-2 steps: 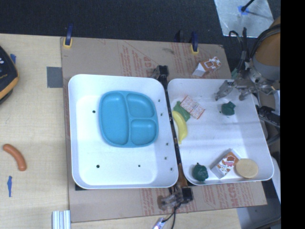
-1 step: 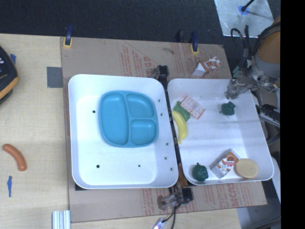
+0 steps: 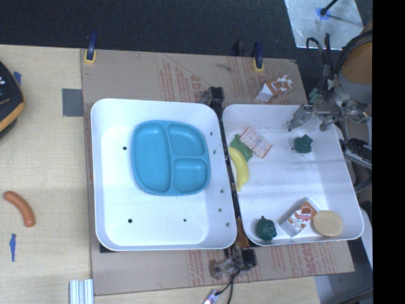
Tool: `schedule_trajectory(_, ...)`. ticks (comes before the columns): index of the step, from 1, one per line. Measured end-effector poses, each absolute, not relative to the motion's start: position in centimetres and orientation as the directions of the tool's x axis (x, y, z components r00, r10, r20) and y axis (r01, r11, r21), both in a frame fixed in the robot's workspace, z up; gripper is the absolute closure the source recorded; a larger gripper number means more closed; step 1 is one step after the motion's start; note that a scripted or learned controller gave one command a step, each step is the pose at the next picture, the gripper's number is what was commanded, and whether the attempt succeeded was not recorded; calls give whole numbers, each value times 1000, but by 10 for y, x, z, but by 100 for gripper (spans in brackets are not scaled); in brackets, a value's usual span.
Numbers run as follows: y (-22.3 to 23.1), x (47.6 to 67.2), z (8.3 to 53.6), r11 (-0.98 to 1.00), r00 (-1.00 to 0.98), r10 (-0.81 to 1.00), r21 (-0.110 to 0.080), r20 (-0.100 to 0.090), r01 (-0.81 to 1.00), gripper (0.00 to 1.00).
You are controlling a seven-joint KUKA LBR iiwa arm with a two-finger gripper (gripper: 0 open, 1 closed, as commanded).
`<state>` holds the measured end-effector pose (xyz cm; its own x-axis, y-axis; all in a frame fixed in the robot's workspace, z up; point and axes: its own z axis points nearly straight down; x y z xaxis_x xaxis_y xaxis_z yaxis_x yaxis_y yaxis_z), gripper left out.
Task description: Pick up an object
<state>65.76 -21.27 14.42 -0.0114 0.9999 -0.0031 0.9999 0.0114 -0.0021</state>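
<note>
My gripper (image 3: 308,124) hangs over the far right part of the right bin (image 3: 329,176), its fingers spread open with nothing between them. Just below it a small dark green object (image 3: 303,144) lies on the bin floor, apart from the fingertips. A yellow banana (image 3: 240,168) with a green piece (image 3: 238,151) beside it lies along the bin's left wall. Next to them rests a small printed packet (image 3: 255,142). At the near edge sit a dark green pepper (image 3: 265,228), a small carton (image 3: 299,219) and a tan round disc (image 3: 328,223).
The left bin (image 3: 114,214) holds a blue divided plate (image 3: 171,157). A small carton (image 3: 276,87) lies on the cardboard behind the right bin. A sausage (image 3: 20,208) lies on the table far left, and a black and orange device (image 3: 7,100) sits at the left edge.
</note>
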Motion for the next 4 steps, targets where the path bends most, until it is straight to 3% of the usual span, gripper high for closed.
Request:
schedule_trajectory(1,-211,639,114,5,-5,1000,-4,-1,1000,0)
schedule_trajectory(2,-211,656,92,6,-6,1000,-3,-1,1000,0)
schedule_trajectory(3,-212,657,103,9,-9,1000,-3,-2,1000,100)
schedule_trajectory(4,-212,657,103,9,-9,1000,-3,-2,1000,0)
